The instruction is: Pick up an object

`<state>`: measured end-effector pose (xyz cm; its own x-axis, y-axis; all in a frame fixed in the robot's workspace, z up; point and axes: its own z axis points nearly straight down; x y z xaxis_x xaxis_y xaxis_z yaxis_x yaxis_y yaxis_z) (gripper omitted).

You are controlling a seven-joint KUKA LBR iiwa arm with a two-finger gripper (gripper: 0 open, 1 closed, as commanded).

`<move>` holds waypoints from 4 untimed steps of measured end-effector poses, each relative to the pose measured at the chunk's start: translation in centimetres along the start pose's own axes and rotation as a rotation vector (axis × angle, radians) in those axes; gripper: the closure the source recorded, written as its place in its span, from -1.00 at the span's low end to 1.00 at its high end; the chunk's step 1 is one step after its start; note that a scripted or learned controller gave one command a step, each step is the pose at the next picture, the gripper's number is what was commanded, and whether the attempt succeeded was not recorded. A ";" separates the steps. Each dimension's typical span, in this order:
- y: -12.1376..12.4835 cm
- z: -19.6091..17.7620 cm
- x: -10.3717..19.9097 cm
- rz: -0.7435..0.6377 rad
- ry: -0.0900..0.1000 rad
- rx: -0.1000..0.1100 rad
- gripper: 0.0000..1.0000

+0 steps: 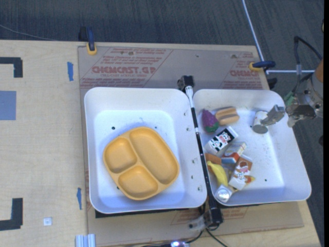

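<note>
Hand (266, 120) over right bin's (288, 187) open side, toys (226, 148) crowding left wall

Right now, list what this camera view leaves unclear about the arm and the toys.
- Gripper: blurred and small; finger state unreadable.
- Arm: cut off by the right edge.
- Banana: partly covered by neighbouring toys.
- Carton: its printing is too small to read.
- Shiny object: too small to identify.

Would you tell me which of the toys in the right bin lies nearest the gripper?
The hot dog. It lies at the top of the pile, closest to the gripper in the right bin; the banana and cartons sit lower and farther away.
</note>
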<state>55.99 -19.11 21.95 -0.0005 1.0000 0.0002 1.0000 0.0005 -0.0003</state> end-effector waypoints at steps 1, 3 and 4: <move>3.9 8.2 2.1 0.000 -0.001 -0.002 -1.00; 4.7 13.1 8.8 0.000 -0.003 -0.008 -1.00; 0.5 10.1 9.4 0.002 0.001 0.001 -1.00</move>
<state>56.50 -9.70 11.81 0.0014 1.0000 0.0009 1.0000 -0.0014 -0.0014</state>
